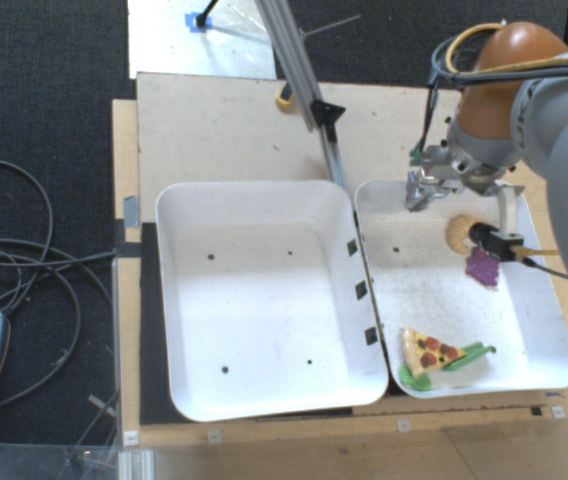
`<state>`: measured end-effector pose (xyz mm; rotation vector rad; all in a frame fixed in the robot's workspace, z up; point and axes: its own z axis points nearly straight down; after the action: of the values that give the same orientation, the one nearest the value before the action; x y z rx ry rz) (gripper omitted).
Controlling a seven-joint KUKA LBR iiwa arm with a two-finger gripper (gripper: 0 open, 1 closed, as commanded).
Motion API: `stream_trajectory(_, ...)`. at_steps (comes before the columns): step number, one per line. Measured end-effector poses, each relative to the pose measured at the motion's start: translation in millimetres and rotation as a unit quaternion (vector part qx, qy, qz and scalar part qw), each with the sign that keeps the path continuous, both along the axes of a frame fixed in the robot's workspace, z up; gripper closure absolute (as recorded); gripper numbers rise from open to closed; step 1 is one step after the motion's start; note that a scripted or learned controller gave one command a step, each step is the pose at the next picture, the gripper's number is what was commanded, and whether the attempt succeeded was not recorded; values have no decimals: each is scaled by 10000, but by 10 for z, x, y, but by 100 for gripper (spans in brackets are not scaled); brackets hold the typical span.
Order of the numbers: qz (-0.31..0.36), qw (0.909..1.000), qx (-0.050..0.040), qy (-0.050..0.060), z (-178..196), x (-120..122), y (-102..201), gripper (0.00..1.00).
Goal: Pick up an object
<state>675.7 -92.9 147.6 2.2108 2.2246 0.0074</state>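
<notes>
Fingers: state unclear | above right bin | no readable writing

Both white bins look smooth, glossy plastic; the tabletop is matt, board-like; the floor carpet is rough.

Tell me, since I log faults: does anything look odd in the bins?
Nothing looks spilled or broken. The pizza slice and green piece lie against the right bin's near rim; the purple item and tan ball sit under the arm.
</notes>
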Motion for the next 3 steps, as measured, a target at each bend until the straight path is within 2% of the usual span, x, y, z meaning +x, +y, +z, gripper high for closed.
stream_trajectory(1,-20,10000,-5,-8,579,-70,-42,100)
stream_trajectory(2,-7,10000,-2,3,960,-56,-46,100)
stream_trajectory(3,17,10000,11,32,1017,-300,416,100)
